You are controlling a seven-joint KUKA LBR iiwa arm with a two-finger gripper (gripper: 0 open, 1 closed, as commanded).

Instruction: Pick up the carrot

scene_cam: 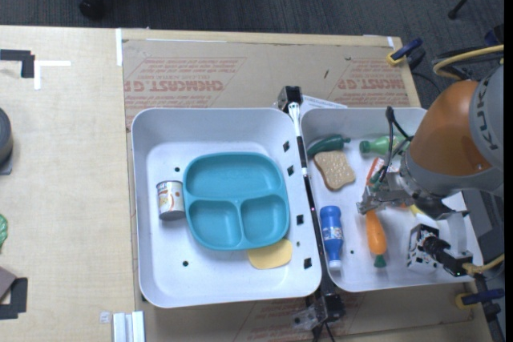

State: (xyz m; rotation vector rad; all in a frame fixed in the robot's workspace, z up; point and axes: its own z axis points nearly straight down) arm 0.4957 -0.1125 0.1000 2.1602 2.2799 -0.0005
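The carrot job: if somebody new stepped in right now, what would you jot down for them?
Gripper: low in the right bin, right above the carrot's top end; whether it grips anything cannot be told.
Carrot: lying on the right bin's floor, between the blue bottle and the bin's right side, green tip pointing toward the near edge.
Done: arm has reached the carrot.
Left: grasp it and lift it clear.
Nearby: bread slice; the left bin holds a teal tray and a can.

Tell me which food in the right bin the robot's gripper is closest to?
The orange carrot. It lies just below the gripper, while the bread slice and the green vegetable sit farther up the bin.
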